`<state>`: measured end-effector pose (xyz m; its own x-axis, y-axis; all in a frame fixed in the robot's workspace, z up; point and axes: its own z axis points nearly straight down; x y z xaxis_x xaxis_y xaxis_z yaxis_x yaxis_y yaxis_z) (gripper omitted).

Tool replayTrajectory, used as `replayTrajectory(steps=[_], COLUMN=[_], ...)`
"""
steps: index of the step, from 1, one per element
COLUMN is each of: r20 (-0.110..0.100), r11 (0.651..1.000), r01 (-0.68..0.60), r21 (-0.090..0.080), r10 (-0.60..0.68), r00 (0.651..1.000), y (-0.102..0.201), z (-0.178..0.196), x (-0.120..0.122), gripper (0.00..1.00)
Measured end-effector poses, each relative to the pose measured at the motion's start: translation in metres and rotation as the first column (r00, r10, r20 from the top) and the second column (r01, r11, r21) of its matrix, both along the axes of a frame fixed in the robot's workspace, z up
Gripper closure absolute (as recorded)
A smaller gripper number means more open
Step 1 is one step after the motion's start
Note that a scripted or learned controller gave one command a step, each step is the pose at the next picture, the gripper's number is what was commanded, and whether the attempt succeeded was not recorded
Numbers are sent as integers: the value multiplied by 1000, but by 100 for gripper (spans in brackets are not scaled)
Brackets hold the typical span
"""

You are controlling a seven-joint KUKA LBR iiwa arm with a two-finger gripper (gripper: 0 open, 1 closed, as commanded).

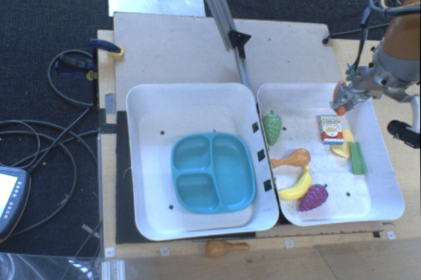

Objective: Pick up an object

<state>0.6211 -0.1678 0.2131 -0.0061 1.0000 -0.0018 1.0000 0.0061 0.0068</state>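
My gripper (343, 97) hovers over the back right part of the right bin (388, 203), just above a red and white box (331, 129). A small orange patch shows at the gripper's tip; what it is cannot be made out. Below the box lie a yellow wedge (341, 150) and a green stick (357, 158). A green toy fruit (272, 125) rests by the bin's left wall. Toward the front lie an orange drumstick (293, 158), a banana (296, 185) and purple grapes (314, 196).
The left bin (148, 140) holds a blue divided plate (212, 172). Another orange drumstick (227, 247) lies on the bench in front of the bins. A metal pole (220, 2) slants across the back, ending at the bins' shared wall. Cables lie at the left.
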Motion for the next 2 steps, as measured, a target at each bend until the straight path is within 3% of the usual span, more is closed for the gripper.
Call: replayTrajectory(steps=[2], r20=[-7], r11=[1000], r01=[-3], r21=[4], r10=[3], r00=[1000], y=[98], z=[10], x=[-40], gripper=[100])
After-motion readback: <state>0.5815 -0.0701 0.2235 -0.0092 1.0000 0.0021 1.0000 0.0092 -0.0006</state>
